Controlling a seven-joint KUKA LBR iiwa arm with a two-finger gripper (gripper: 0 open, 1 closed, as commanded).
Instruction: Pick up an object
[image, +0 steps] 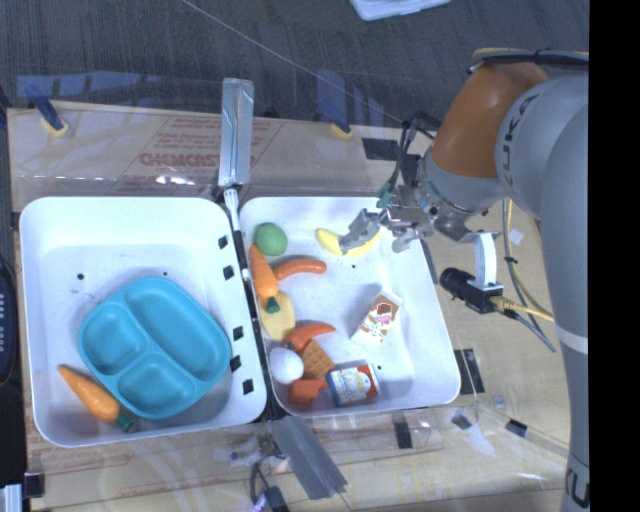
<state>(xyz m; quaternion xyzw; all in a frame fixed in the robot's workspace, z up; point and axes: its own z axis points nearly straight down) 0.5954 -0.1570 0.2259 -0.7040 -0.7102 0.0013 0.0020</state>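
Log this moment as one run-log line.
hand: over right bin, at banana | grasp: none seen | left bin: blue tray, carrot

left bin: blue divided plate | carrot

Even, fairly bright light falls from overhead, and the two white bins look close to washed out. Clear plastic over the surface throws pale glare streaks. Shadows are soft and short. Detail is slightly grainy and soft throughout.
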